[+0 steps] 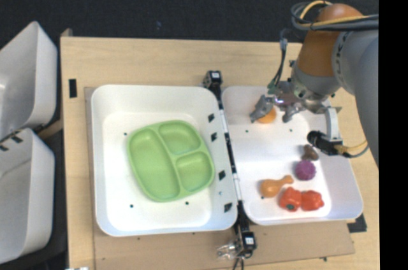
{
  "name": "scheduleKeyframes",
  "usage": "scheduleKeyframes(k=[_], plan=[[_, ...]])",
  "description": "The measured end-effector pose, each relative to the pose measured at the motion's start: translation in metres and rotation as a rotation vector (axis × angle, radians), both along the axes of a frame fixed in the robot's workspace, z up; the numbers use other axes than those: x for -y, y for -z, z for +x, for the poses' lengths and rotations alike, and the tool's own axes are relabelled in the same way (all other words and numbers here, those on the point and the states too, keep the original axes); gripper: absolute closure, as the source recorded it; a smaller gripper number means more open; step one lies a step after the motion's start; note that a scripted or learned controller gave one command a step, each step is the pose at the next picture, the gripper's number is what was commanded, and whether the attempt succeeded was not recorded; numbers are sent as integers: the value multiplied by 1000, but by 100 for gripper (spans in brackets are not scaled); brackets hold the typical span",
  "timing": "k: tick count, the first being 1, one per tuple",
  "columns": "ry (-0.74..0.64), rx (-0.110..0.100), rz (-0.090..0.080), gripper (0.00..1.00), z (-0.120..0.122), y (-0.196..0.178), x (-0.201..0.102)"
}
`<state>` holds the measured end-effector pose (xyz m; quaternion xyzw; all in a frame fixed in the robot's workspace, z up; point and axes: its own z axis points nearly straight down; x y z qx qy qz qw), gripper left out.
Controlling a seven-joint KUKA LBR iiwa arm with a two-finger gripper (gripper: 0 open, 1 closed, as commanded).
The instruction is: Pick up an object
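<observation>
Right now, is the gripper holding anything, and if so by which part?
It cannot be told. The gripper sits over a small orange object at the far end of the right white bin, but the view does not show its fingers closed around it.

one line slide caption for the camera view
Gripper over a small orange object in the right bin; green tray in the left bin.

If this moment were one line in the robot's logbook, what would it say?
claw over right bin, orange piece between its fingers | purple ball, red pepper lying loose | green tray in left bin
</observation>
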<state>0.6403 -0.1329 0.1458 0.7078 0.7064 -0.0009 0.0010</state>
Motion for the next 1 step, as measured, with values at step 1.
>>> scheduleKeyframes(k=[1], plan=[[2, 4, 0, 100, 1, -13, 1]])
